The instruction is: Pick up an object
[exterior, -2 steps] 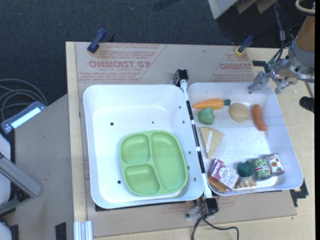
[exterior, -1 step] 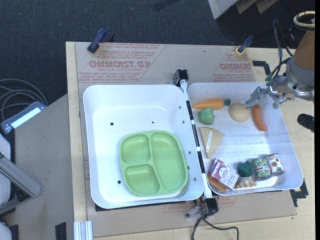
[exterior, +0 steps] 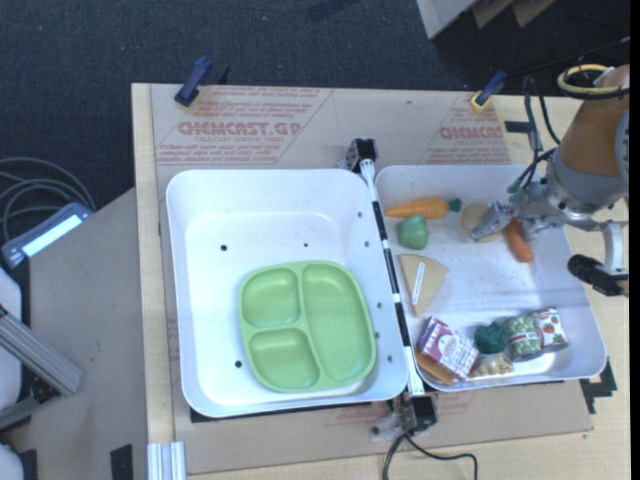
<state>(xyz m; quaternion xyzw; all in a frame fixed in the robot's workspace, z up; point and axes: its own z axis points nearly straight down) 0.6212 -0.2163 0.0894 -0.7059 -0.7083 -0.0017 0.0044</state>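
Left bin held a green divided plate, well apart from my reach and not my concern. Crossing the divider into the right bin: a carrot lying roughly left-right near the far wall, a green round piece just beside and below it, a pale wedge nearer the middle, and a cluster of small packets along the near wall. My fingers sat at the bin's far right part, low over the floor. An orange object lay just beside them, on the right and slightly nearer the camera, its long axis slanting down to the right. I could not tell whether my fingers were spread or closed; nothing visibly sat between them. I judged the orange object the nearest candidate, needing a short shift right.
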